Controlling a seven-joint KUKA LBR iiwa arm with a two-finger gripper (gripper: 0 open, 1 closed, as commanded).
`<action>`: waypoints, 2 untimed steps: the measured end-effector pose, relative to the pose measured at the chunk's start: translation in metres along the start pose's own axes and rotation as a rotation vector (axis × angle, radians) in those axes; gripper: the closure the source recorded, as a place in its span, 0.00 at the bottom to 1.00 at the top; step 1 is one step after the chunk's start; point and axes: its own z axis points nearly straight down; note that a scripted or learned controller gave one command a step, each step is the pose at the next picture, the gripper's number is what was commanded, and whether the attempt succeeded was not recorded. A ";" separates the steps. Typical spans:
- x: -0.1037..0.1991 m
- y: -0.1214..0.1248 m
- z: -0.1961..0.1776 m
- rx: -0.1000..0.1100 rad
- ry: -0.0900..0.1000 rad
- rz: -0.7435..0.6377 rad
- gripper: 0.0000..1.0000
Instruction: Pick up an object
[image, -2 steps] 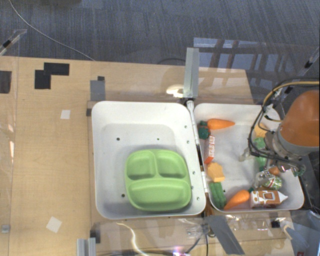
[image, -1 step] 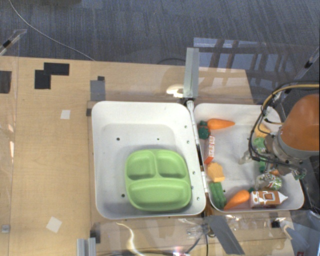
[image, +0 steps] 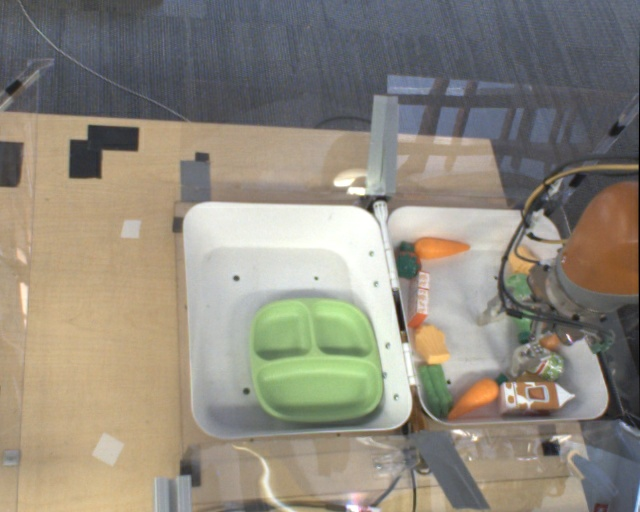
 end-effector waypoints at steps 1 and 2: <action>-0.006 -0.001 -0.015 0.009 -0.018 -0.003 1.00; -0.006 -0.001 -0.014 0.008 -0.017 -0.003 0.00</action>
